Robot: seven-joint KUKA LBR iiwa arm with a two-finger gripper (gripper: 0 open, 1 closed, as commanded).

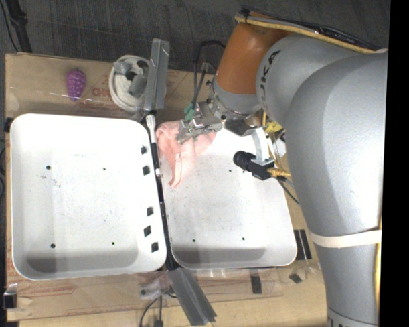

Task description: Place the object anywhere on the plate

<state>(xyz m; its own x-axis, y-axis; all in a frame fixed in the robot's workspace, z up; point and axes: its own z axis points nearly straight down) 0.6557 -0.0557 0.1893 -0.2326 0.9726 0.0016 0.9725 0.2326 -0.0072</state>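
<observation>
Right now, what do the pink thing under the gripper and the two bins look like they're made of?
Pink thing: looks like thin cloth or soft film, matte, since it droops and folds into a hanging strip; which one is unclear. Left bin and right bin: look like rigid moulded plastic, white, smooth, slightly glossy, with rounded corners and raised rims.

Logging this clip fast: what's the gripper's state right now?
Gripper: cannot be told; it sits low over the pink cloth at the right bin's far left corner.
</observation>
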